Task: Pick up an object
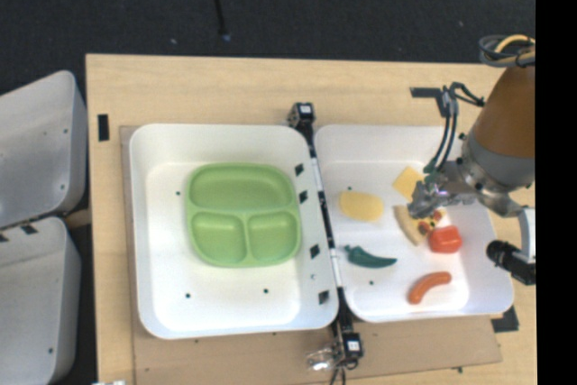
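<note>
Two shallow white bins sit side by side on the bench: the left bin (pixel 153 302) holds one green divided plate (pixel 243 214), and the right bin (pixel 379 144) holds the toy food. Counted there: one pale yellow oval piece (pixel 361 206), one yellow wedge (pixel 407 183), one tan strip (pixel 410 230), one orange-red sausage (pixel 428 286), one red chunk (pixel 444 239) and one dark green pepper (pixel 370 258). The gripper (pixel 424 207) hangs low over the tan strip and red chunk, beside the wedge; whether it is spread or pinching anything I cannot tell. These pieces look like light, stiff, smooth plastic, likely slippery. The red chunk, nearest the gripper, seems best taken across its short sides.
</note>
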